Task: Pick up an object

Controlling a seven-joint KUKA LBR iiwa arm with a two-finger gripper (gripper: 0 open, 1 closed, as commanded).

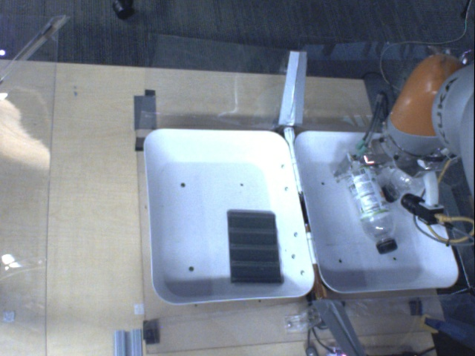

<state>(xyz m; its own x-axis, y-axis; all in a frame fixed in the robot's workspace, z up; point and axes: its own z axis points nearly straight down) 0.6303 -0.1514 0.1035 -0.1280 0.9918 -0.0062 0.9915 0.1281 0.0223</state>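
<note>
Left bin [159, 199]: dark ribbed block [254, 246] is sitting near the front, leaving the back half open. Right bin [326, 273]: plastic bottle [369, 202] and arm [438, 110] are crowding the right; left strip is staying passable.

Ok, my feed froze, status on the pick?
Gripper low over right bin, at the clear bottle's top end. Fingers unreadable. Bottle lying down. Black ridged block in left bin, out of the way.
</note>
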